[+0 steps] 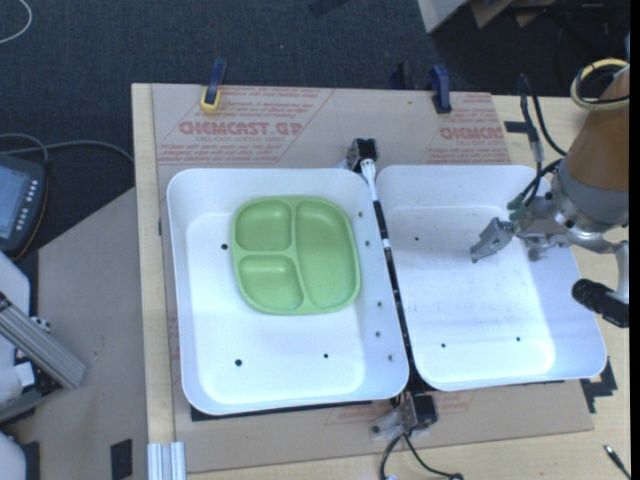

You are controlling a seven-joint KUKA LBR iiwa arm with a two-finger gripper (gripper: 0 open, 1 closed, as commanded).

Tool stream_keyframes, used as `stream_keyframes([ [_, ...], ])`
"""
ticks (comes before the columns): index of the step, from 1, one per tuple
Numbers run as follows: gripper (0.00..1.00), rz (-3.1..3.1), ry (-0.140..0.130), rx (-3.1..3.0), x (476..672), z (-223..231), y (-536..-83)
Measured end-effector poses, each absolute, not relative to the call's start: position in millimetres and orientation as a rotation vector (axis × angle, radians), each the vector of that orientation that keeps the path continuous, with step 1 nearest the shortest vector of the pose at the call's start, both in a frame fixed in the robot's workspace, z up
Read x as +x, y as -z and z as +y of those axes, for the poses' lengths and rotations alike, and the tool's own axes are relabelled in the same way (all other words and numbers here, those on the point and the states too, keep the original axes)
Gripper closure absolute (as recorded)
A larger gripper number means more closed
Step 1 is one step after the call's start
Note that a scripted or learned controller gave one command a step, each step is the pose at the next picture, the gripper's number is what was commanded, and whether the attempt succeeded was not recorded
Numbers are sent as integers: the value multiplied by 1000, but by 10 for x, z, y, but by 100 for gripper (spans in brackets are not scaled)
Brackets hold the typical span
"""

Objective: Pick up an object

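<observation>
A light green plate (296,255) with three compartments lies flat in the left bin (200,348), toward its back. My gripper (513,245) hangs over the right bin (480,358), near its back right part, well apart from the plate. Its fingers (488,240) are spread open and nothing sits between them. The grey arm with its orange band (600,138) comes in from the right edge.
The two white bins meet at a raised ridge (385,268) down the middle. They rest on a cardboard sheet (300,118) held by blue and yellow clamps at the back. A black part (598,300) of the arm overhangs the right bin's right rim.
</observation>
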State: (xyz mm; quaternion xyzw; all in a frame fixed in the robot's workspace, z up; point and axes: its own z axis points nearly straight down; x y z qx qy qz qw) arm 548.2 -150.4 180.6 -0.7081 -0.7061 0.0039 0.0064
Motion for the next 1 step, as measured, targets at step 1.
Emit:
stream_keyframes([
  [1,0,-2220,0,-2220,5514,-1504,-1873],
])
